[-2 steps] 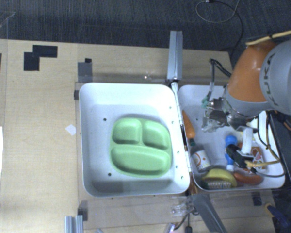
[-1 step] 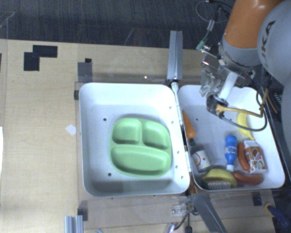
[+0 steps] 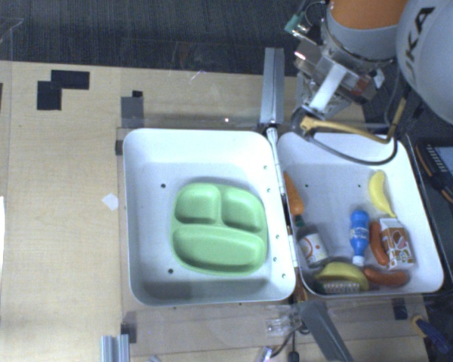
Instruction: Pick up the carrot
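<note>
Leftmost, the left bin [image 3: 136, 225] carries a green tray [image 3: 219, 228] with three compartments. Just past the wall between the bins, the carrot [image 3: 293, 196] lies in the right bin [image 3: 340, 173], along its left wall about midway from far to near. It is slim and orange, with its length running far to near, and nothing rests on it. Right of it and nearer sit a small jar [image 3: 312, 247], a blue bottle [image 3: 359, 234], a juice carton [image 3: 396, 247], a sausage [image 3: 385, 277] and two bananas, one [image 3: 377, 192] upright by the right wall, one [image 3: 341, 272] at the near edge. The hand [image 3: 317, 105] hangs over the bin's far left corner, well apart from the carrot; whether it is apart or together I cannot tell. As I judge it, nothing is done yet: approach, grasp and lift all remain.
</note>
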You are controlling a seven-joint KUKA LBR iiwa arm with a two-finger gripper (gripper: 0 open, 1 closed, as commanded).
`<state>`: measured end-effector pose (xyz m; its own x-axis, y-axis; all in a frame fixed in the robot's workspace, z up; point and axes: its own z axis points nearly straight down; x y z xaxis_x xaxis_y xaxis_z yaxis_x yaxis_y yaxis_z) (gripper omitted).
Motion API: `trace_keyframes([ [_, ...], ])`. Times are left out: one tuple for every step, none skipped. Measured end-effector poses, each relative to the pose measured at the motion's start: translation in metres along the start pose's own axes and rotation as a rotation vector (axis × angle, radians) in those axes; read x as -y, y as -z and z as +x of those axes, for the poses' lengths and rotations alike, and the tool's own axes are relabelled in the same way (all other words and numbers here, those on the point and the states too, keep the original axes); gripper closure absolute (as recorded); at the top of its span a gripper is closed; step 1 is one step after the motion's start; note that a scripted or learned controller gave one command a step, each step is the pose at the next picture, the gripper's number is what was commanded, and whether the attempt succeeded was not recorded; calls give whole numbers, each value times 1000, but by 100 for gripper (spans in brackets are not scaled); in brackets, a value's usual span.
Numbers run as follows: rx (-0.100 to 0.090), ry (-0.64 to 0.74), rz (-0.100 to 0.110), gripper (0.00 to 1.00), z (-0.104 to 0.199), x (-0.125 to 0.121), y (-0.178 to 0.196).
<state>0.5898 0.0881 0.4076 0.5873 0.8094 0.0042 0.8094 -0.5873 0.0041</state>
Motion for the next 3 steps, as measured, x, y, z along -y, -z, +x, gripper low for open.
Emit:
trace_keyframes([
  [2, 385, 2, 100, 52, -12, -67],
  [1, 876, 0, 100, -45, -86, -64],
  [1, 963, -3, 100, -78, -71, 30],
])
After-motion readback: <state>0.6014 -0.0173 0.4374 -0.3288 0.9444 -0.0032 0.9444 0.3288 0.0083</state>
